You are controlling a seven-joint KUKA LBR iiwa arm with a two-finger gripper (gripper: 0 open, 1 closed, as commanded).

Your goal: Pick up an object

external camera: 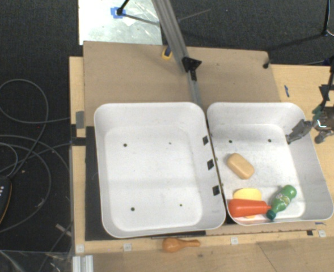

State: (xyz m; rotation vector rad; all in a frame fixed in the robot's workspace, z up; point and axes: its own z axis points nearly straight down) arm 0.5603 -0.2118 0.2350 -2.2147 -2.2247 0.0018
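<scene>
The right bin [320,205] holds a tan bread-shaped piece [241,166] near its middle. At its front edge lie a yellow piece [247,194], an orange carrot [248,208] and a green bottle [282,200], close together. My gripper [308,132] hangs over the right bin's far right rim, up and to the right of all of them. Its fingers are open with nothing between them; one dark finger [296,132] points down-left into the bin.
The left bin [107,152] sits beside the right one, joined by black clips [210,164]. A tan pear-shaped toy [180,243] lies on the bench in front of the bins. A grey pole [175,33] slants down to the bins' far seam.
</scene>
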